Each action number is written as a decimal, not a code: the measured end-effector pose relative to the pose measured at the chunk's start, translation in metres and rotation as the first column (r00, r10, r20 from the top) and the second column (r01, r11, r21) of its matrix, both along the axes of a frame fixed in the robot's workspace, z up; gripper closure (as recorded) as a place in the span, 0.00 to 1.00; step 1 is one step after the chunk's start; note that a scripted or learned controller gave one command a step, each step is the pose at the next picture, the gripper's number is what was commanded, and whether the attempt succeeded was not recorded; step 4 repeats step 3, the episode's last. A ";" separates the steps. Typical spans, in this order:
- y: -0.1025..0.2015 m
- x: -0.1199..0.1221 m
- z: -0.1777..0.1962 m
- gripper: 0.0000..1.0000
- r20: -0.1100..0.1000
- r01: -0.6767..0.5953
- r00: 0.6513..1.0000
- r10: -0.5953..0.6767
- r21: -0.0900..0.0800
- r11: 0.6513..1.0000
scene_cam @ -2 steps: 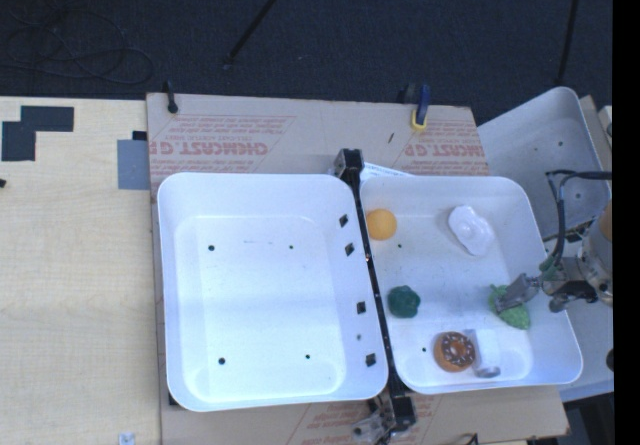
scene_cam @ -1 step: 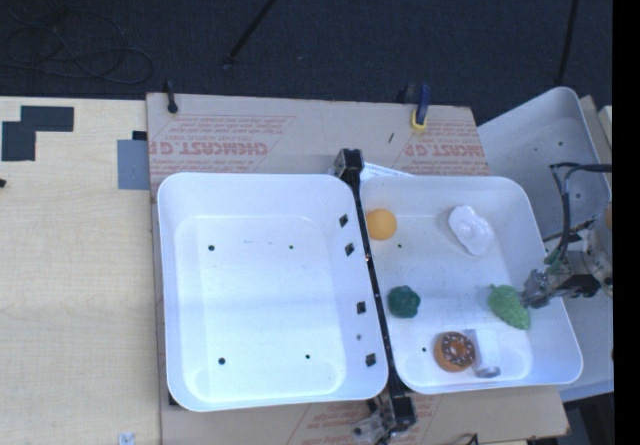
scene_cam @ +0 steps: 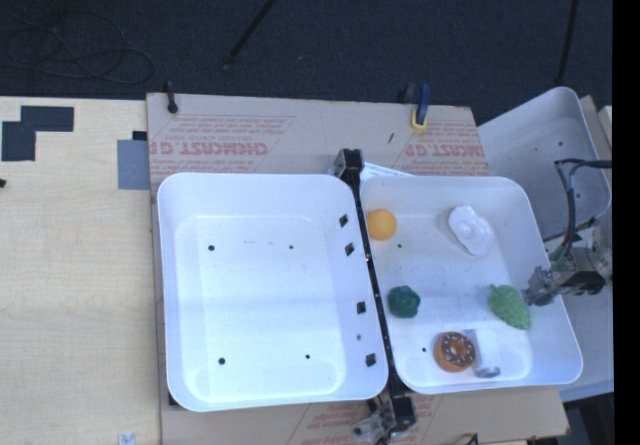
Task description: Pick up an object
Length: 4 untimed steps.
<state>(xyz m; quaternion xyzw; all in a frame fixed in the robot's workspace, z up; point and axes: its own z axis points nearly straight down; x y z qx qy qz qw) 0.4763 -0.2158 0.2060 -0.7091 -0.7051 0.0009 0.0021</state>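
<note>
- Currently two white bins sit side by side on the worktop; the left bin (scene_cam: 180, 233) carries nothing I can make out, the right bin (scene_cam: 535, 213) carries all the loose things.
- Contents of right bin: an orange ball (scene_cam: 381, 224) near its left wall, toward the far side; a white crumpled lump (scene_cam: 470, 230) toward the far right corner; a dark green rounded thing (scene_cam: 404, 301) near the left wall, mid-depth; a light green leafy thing (scene_cam: 510, 306) close to the right wall; a brown ringed doughnut-like piece (scene_cam: 455, 351) at the near edge, with a small grey bit (scene_cam: 487, 369) just beside it.
- The gripper (scene_cam: 542, 285) sits at the right rim of the right bin, just beside the light green thing, apparently apart from it.
- State of the fingers: cannot tell, too small and dark against the rim.
- Nothing is seen raised clear of the bin floor.
- Judgement: the pick is not yet made; every candidate lies in the bin. Left to do: close on one thing and lift. The light green thing looks the nearest target, though that is a guess.
</note>
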 end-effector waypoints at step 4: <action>-0.003 0.000 0.028 1.00 -0.001 0.000 1.000 0.000 0.000 1.000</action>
